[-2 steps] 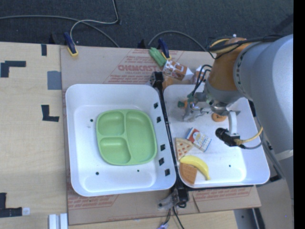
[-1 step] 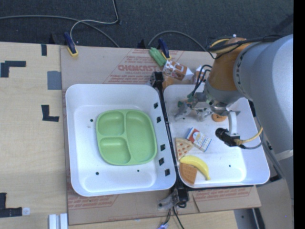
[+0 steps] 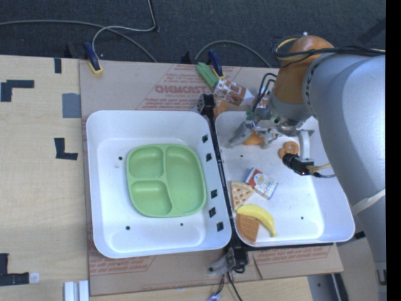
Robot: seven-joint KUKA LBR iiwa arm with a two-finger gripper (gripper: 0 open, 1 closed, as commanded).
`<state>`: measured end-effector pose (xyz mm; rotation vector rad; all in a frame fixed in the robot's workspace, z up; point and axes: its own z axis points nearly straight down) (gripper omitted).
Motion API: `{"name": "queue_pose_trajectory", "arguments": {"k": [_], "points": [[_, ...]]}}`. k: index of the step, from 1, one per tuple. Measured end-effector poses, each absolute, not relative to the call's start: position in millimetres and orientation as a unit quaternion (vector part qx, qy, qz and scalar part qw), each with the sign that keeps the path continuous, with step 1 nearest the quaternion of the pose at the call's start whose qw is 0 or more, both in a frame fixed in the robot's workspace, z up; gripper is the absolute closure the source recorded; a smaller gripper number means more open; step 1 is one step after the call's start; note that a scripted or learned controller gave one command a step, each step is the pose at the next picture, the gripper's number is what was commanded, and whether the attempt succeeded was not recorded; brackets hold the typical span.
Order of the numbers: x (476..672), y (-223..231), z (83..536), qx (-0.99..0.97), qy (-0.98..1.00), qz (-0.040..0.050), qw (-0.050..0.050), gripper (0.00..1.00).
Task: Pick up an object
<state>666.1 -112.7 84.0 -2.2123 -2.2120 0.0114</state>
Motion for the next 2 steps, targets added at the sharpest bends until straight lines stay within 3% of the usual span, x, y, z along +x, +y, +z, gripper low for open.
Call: {"name": "queue_pose_trajectory", "arguments": {"k": [2], "points": [[666.2, -100.6, 84.1, -0.708, -0.706, 0.0049, 0.002, 0.00]]}}
